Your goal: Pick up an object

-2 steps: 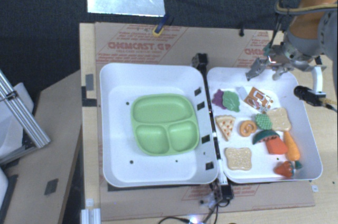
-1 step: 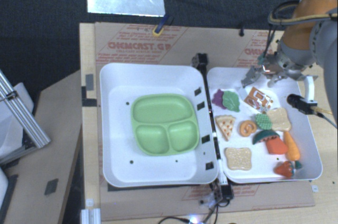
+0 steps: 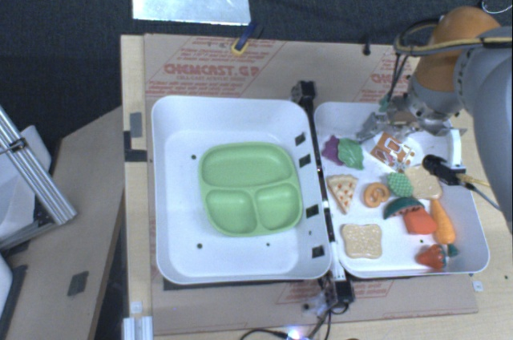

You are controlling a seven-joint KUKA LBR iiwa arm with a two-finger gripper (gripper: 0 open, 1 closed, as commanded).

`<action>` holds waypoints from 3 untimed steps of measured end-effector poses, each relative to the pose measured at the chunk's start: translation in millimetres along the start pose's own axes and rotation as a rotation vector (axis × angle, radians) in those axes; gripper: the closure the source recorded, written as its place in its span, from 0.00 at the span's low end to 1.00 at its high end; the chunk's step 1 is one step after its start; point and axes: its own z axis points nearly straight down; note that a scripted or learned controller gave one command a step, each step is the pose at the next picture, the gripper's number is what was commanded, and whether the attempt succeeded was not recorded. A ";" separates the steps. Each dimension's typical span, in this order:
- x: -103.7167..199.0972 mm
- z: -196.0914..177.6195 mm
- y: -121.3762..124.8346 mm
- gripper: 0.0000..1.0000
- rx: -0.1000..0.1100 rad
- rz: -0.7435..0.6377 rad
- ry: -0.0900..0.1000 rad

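Toy foods (image 3: 390, 198) lie scattered flat in the right bin (image 3: 478, 250)

Arm (image 3: 481, 66) cut off at right edge, tool (image 3: 390, 122) finger state unclear — small, blurred

Looks like a robotics lab: plywood bench (image 3: 96, 170) on dark carpet, two shallow white plastic bins (image 3: 172, 170) bracketed side by side, grey-and-orange industrial arm (image 3: 473, 50), bare aluminium framing (image 3: 32, 178), loose cables, toy plastic food (image 3: 401, 202) as test pieces.
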 end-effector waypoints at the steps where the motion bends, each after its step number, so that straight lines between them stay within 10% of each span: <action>1: -0.4 -14.5 2.2 1.00 -0.007 -0.003 -0.002; 3: -9.1 -117.1 6.5 1.00 -0.008 0.004 -0.002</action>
